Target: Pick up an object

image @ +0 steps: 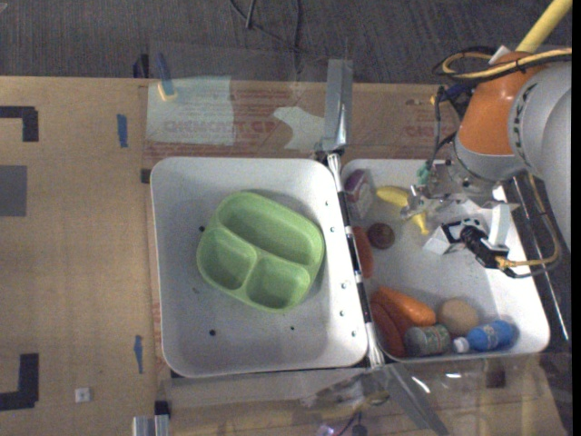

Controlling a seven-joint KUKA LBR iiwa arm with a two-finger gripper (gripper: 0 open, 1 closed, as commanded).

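My gripper (pixel 425 205) hangs low over the upper part of the right bin (pixel 519 309), with the grey arm and its orange band (pixel 490 130) coming in from the upper right. A yellow banana-like object (pixel 392 195) lies just left of the gripper and runs under it, so part of it is hidden. A purple item (pixel 357 185) and a dark red round object (pixel 380 235) lie close by on the left.
The left bin (pixel 182 334) holds a green divided tray (pixel 261 251). Along the right bin's front lie an orange carrot (pixel 407 305), a tan potato-like object (pixel 458 315), a grey can (pixel 427 340) and a blue bottle (pixel 490 336). A red item (pixel 363 249) lies by the divider.
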